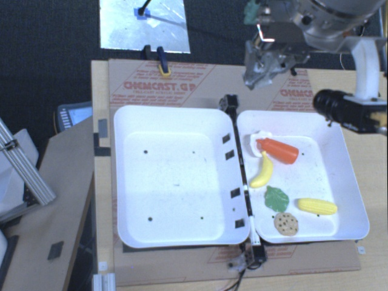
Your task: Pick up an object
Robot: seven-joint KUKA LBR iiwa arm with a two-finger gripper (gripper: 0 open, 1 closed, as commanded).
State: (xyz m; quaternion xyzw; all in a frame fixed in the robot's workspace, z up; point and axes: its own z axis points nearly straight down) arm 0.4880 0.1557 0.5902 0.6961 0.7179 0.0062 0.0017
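Five toy foods lie in the right bin (348, 162), and any one of them would do for me. The orange carrot (277, 150) is at the back, lying partly on a small white thing (257, 139). The yellow banana (263, 171) is just in front of it, close to the wall between the two bins. Then there is a green leafy piece (277, 197), a round cookie (285, 224) near the front, and a yellow corn cob (316, 206) to their right. The left bin (124, 162) sits beside this one.

I think all of these are light plastic toys. They look hard and smooth, so they may slip if I pinch them badly. None of them looks easy to break. The carrot and the corn are long and round, so I would take one across its middle, where it is thick. The cookie is flat and low, so that looks harder. The banana is close to the wall, which leaves little room on that side.

My gripper (257, 77) hangs up high, over the brown board (170, 83) behind the bins, well apart from the toys. It touches nothing and holds nothing. I cannot tell whether it is spread or pressed together.
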